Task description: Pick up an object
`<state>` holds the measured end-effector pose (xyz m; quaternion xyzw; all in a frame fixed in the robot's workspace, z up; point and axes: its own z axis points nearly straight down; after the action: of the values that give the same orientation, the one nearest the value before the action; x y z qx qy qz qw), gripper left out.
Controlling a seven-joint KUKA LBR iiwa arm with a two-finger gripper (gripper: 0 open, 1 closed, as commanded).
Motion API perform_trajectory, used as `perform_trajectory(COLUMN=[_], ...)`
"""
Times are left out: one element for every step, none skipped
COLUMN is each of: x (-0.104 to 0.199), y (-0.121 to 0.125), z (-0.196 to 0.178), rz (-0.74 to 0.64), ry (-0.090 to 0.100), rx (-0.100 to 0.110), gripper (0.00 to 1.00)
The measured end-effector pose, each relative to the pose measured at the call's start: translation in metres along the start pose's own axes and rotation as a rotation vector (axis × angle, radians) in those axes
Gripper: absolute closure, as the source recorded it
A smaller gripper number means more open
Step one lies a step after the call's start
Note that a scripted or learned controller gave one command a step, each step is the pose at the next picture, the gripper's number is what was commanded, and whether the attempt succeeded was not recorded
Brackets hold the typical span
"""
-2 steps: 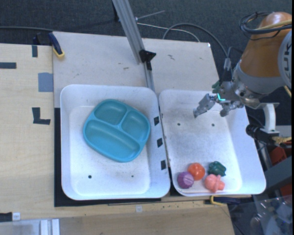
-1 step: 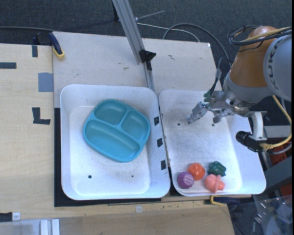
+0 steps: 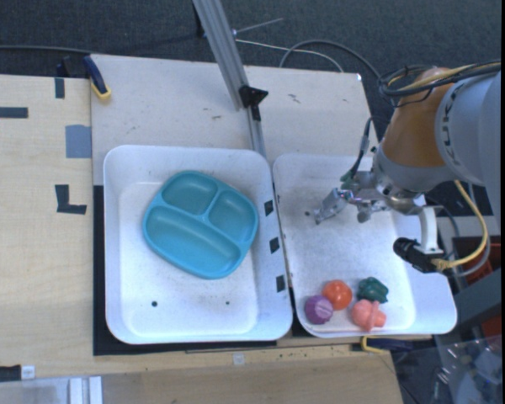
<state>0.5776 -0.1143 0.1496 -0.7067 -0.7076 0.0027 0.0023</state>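
My gripper (image 3: 343, 212) hangs over the upper middle of the right bin (image 3: 320, 242), open, with nothing between its fingers. Small toy foods lie together in that bin's near corner: an orange round one (image 3: 337, 294), a purple one (image 3: 318, 310), a dark green one (image 3: 372, 289) and a salmon-pink one (image 3: 368, 314). They sit well below the gripper in the view, apart from it.
A blue divided plate (image 3: 201, 223) lies in the left bin (image 3: 126, 301). A metal pole (image 3: 227, 49) slants down to the ridge between the bins. Cables (image 3: 320, 53) trail across the bench behind the right bin. The arm's body (image 3: 429, 133) covers that bin's right side.
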Motion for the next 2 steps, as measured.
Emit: perform_trajectory(x=[-0.002,-0.001], y=[-0.001,0.0], z=[0.044,0.032], rz=[0.0,-0.002], ry=[0.0,0.001], rx=[0.0,-0.004], gripper=[0.0,1.0])
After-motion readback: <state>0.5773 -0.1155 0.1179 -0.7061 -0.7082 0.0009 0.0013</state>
